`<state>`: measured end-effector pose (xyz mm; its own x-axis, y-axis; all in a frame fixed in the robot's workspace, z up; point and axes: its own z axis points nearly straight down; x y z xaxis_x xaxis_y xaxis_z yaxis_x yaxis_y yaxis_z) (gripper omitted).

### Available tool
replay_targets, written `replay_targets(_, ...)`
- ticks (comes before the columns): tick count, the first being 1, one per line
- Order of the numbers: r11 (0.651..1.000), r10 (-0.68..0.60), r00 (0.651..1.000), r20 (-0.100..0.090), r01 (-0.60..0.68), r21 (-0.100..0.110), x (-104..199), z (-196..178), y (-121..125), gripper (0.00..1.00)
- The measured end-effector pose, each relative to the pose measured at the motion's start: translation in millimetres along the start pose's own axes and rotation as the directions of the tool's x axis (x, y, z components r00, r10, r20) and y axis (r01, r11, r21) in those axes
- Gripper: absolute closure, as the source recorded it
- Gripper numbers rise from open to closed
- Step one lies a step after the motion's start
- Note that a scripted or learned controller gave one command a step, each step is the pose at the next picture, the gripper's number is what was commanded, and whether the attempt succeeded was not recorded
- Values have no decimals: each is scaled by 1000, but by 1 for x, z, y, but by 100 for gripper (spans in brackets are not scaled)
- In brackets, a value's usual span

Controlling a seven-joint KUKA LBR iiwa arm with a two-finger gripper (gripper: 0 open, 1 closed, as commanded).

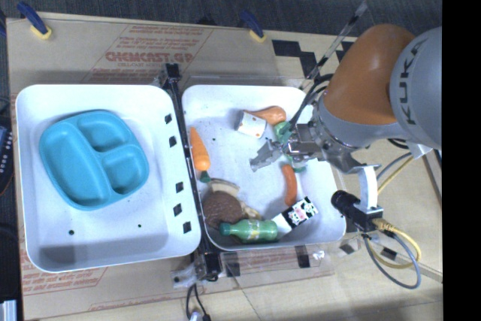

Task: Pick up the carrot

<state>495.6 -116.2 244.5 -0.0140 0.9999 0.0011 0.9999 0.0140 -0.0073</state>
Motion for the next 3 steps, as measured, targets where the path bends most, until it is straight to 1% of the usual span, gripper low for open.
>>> replay_targets(1,1000,-1,1000,3,0,7,5,96,84,0)
replay_targets(2,985,172,985,2,-172,-1,24,148,120,0)
replay_targets(3,933,360,933,1,-360,8,17,153,105,0)
